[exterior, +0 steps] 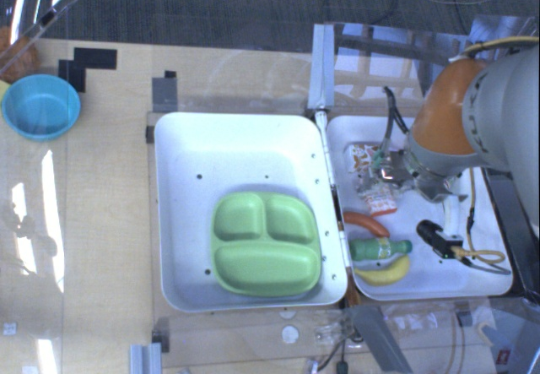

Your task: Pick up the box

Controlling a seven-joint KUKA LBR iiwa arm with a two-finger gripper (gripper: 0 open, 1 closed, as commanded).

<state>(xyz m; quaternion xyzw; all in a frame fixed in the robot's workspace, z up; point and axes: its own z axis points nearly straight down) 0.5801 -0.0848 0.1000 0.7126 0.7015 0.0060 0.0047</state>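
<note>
Box (372, 176) beside carrot (365, 222); bottle (380, 249)

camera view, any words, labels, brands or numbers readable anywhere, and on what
No text can be read.
The box in the right bin has red and white printing, too blurred to read.
The green bottle shows no legible label.
The green tray bears no marks.

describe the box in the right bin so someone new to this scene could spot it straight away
Start at the right white bin, where the grey arm reaches in. The box lies in its upper left part, just left of the arm's wrist. It is flat, white with busy print and an orange end, unlike the plain orange carrot-like piece, green bottle and banana below it.
</note>
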